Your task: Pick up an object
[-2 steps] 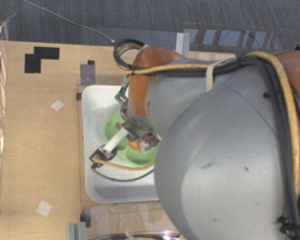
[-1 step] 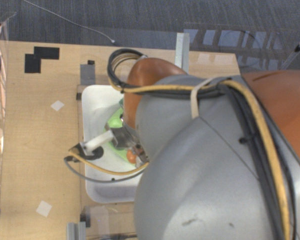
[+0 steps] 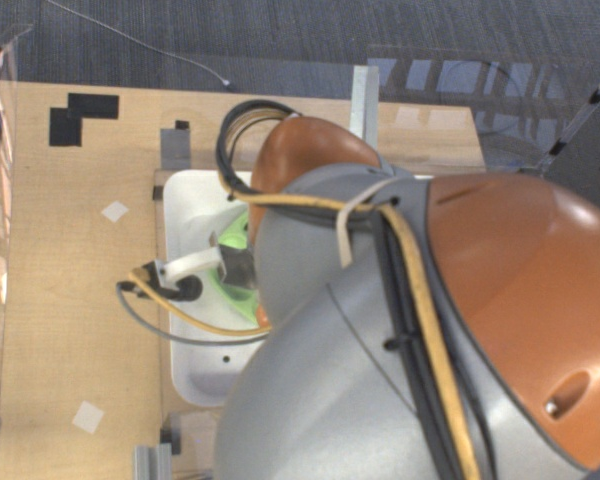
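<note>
A pale wooden surface point(image 3: 70, 298) sits against dark grey carpet, with one white bin point(image 3: 195, 363) showing past the big grey and orange arm point(image 3: 420, 328) that leans in over it. Down inside the bin, the dark tool point(image 3: 237, 266) hangs low over a bright green object point(image 3: 236, 293) lying toward the bin's right part. Whether the tool is wide or narrow, I cannot tell. A yellow cable point(image 3: 195, 320) loops across the bin beside a white fitting point(image 3: 190, 265).

Arm point(image 3: 400, 318) over most of bin point(image 3: 185, 208)
</note>
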Tool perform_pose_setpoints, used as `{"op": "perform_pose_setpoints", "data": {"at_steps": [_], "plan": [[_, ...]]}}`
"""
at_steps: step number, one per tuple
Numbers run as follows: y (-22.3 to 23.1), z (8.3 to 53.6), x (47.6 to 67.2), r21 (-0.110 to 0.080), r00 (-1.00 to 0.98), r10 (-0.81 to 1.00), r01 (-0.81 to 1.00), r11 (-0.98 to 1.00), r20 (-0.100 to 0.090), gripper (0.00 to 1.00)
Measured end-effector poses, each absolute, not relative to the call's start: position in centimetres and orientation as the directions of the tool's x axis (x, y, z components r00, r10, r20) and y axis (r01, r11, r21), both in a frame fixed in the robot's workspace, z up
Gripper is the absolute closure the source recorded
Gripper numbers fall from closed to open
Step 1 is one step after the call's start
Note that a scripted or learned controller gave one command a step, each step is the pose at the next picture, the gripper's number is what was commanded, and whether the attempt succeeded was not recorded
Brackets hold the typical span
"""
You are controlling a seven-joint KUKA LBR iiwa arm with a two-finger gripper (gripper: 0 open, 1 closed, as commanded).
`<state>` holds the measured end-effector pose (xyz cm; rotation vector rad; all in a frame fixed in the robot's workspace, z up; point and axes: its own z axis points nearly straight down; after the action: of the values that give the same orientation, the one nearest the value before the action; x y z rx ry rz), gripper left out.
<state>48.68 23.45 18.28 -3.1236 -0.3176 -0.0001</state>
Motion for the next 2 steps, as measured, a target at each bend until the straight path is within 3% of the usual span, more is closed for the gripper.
{"op": "perform_pose_setpoints", "data": {"at_steps": [1, 2], "plan": [[23.5, 30.0, 49.2, -0.001, 0.883, 0.468, 0.468, -0.883, 0.006, 1.0], [23.5, 21.6, 48.6, 0.001, 0.975, 0.222, 0.222, -0.975, -0.002, 1.0]]}}
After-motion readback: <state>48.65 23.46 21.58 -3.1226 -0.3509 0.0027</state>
